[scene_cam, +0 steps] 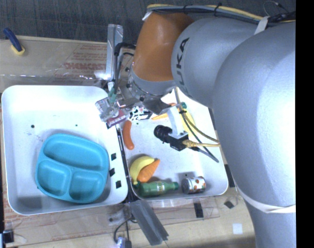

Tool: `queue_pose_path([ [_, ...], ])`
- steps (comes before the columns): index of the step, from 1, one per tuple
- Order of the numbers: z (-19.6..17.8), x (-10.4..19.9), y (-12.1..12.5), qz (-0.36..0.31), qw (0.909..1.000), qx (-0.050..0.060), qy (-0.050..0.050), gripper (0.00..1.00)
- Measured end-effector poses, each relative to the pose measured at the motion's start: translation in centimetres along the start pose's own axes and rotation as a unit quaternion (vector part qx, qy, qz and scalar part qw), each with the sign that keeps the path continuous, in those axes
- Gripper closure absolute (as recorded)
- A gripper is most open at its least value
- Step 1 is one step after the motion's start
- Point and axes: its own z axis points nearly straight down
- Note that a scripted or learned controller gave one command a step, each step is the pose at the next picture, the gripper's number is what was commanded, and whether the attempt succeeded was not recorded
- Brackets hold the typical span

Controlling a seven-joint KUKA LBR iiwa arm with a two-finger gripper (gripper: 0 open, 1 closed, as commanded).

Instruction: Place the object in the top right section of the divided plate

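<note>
The gripper [111, 109] is hovering above the sausage [128, 135] in the right bin [213, 164], at the divider's edge; its state cannot be told. The pick step is pending. The divided plate [71, 167] is lying left of the sausage, awaiting delivery.

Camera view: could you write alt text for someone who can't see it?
A grey robot arm reaches over two white bins: the left bin holds a blue divided plate, the right bin a sausage, banana, carrot, green bottle and can.
</note>
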Motion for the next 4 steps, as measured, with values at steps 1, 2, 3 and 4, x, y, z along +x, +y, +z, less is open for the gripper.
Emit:
queue_pose_path([
  [1, 2.7, 4.9, -4.6, 0.04, 0.9992, 0.002, 0.0, 1.0],
  [2, 2.7, 4.9, -4.6, 0.04, 0.9992, 0.002, 0.0, 0.0],
  [3, 3.0, 1.4, -1.8, -0.129, 0.9917, -0.001, -0.001, 0.0],
  [4, -0.3, 1.9, -4.5, 0.01, 0.9999, -0.001, -0.001, 0.0],
])
